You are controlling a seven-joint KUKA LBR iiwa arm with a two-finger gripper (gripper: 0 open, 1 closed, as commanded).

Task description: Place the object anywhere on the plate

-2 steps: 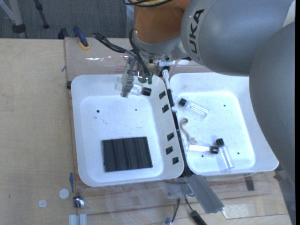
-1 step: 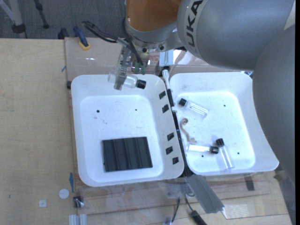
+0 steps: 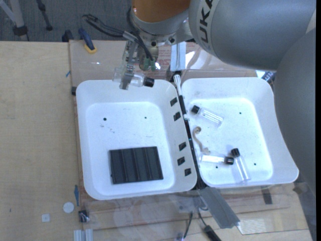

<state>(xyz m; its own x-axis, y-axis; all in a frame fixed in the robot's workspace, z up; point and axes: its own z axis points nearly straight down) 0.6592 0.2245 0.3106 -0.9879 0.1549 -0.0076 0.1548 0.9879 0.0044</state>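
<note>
Table, pale wood, bearing two white bins: gripper (image 3: 131, 77) at the left bin's (image 3: 90, 134) far edge, fingers closed on a clear black-capped vial (image 3: 135, 80) lying crosswise; dark ridged plate (image 3: 136, 164) lies toward the near edge.

The claw (image 3: 126, 79) points downward, its fingers closed on a vial (image 3: 134, 79).

Setting: robotics lab | Evidence: large grey industrial arm (image 3: 251, 19) with orange band mounted over pale wooden counter (image 3: 30, 134) | two shallow white plastic bins (image 3: 80, 134) clamped side by side | tripod legs (image 3: 15, 9) and loose cables (image 3: 100, 24) seen on grey carpet behind.
</note>
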